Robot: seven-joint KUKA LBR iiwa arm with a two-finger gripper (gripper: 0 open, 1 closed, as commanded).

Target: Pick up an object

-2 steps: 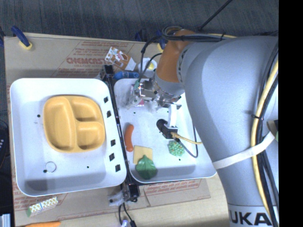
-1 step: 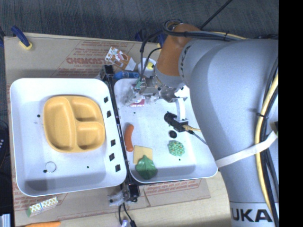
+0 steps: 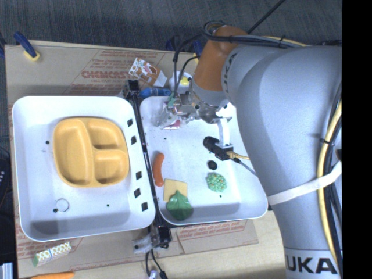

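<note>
Pincer: the gripper (image 3: 174, 114) hung low over the far corner of the right bin (image 3: 247, 205), reaching in from under the orange band (image 3: 210, 60); whether it was spread or pressed together could not be told, as cables and the wrist blurred it.
Likely reason for that pose: it looked set to come down on something in that corner, though nothing clear showed beneath it.
Nearest candidates: the orange sausage (image 3: 158, 168) lay a little nearer the camera than the pincer, along the bin's left wall; beyond it, nearer still, sat the yellow slice (image 3: 176, 188) with the green leafy piece (image 3: 179, 204) touching its near edge.
Further candidates: the green bumpy ball (image 3: 216, 182) and a small dark item (image 3: 212, 165) lay to the pincer's right and nearer the camera, apart from each other.
Left of the pincer: the left bin (image 3: 23, 156) held a yellow divided tray (image 3: 91, 151), well apart, probably out of play for this reach.
</note>
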